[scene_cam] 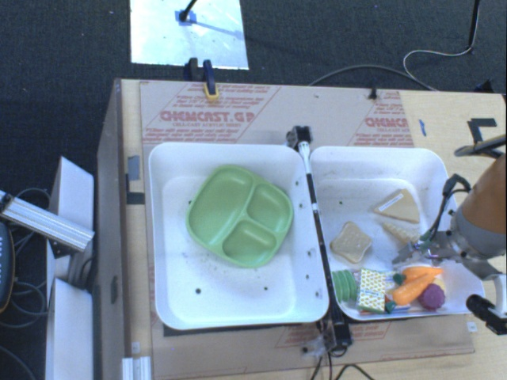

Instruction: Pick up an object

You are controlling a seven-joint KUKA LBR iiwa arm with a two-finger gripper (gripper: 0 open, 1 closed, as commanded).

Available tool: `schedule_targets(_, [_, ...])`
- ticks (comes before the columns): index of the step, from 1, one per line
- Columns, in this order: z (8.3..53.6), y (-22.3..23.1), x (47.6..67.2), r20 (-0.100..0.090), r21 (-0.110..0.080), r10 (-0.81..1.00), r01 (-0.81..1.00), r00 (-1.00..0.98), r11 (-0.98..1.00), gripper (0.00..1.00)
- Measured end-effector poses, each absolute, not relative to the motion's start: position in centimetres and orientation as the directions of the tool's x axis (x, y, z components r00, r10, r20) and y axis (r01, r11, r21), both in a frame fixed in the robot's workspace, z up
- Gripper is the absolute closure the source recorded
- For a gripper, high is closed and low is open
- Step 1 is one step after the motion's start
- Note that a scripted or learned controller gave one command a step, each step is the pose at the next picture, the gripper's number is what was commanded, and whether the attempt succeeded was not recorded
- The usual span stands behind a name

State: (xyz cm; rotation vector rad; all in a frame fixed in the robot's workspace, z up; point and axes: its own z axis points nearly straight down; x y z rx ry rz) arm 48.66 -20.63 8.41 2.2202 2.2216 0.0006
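Orange carrot (413, 285), possibly plastic, lying flat.

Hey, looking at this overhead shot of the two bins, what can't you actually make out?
- Grey arm: cut off by the camera view's right edge.
- Gripper: too small and blurred to read.
- Toy food heaped in the right white bin, beside the orange carrot: pieces overlap, shapes partly hidden.
- Cardboard lettering: blurred.

Bright, even overhead light; the two shallow white plastic bins (170, 212) look slightly overexposed. A shiny silver sheet (188, 22) beyond the bench's far edge glares. The picture is soft and grainy, shadows faint.
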Motion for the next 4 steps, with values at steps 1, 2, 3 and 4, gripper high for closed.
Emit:
schedule_targets(1, [9.5, -20.7, 48.8, -0.001, 0.004, 1.000, 1.000, -0.002, 0.002, 1.00])
schedule_targets(2, [9.5, -20.6, 48.8, -0.001, 0.004, 1.000, 1.000, -0.001, 0.001, 0.00])
schedule_targets(3, [8.4, -20.6, 48.7, -0.001, 0.001, 1.000, 1.000, 0.000, 0.000, 0.00])
schedule_targets(4, [9.5, -20.6, 48.8, -0.001, 0.004, 1.000, 1.000, -0.002, 0.002, 1.00])
